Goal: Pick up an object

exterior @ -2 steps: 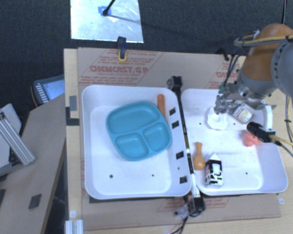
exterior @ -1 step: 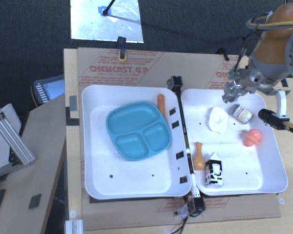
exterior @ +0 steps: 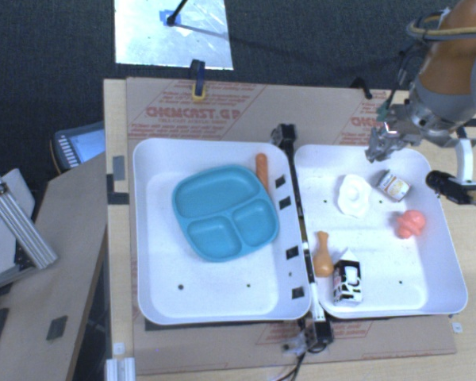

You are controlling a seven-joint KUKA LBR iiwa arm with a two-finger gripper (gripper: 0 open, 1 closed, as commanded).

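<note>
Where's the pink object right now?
The pink object lies in the right bin, near its right wall, just below and right of the small can and right of the white lump.

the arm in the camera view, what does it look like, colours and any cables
The arm has a rounded orange band above a grey, silvery wrist section. Dark cables loop around the top of the orange part. Below the wrist sits a small grey metal gripper with dark details. A white bracket hangs off the wrist's right side in the view.
</note>
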